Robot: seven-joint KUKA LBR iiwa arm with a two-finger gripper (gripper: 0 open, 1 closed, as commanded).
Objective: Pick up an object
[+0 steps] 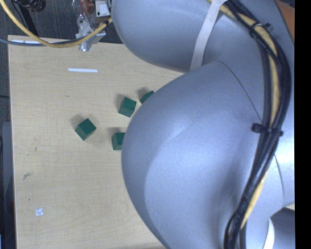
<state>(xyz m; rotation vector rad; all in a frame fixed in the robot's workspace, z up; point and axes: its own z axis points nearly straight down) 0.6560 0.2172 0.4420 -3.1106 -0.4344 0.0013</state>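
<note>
Arm (207,139) takes up most of the right side, big grey housings with a cable bundle (269,113) strapped along them. Pincer (88,32) sits at the far edge of the surface (52,191), near the far-left corner, tip just over the edge line. Can't tell its state (too small, cluttered by the yellow cable (20,27) looping past it). Nothing visible in it.

Four green cubes on the light wood surface, roughly mid-depth:
- cube A (85,128), furthest left, alone, clear of the others
- cube B (127,107), closer to the far edge, near the arm housing
- cube C (146,95), just beside B, partly hidden behind the arm
- cube D (118,140), closer to the near edge than B, also partly cut off by the arm

White strip (83,70) lies flat toward the far edge, between pincer and cubes. Small pale speck (39,211) near the near-left corner. All cubes well apart from the pincer.
</note>
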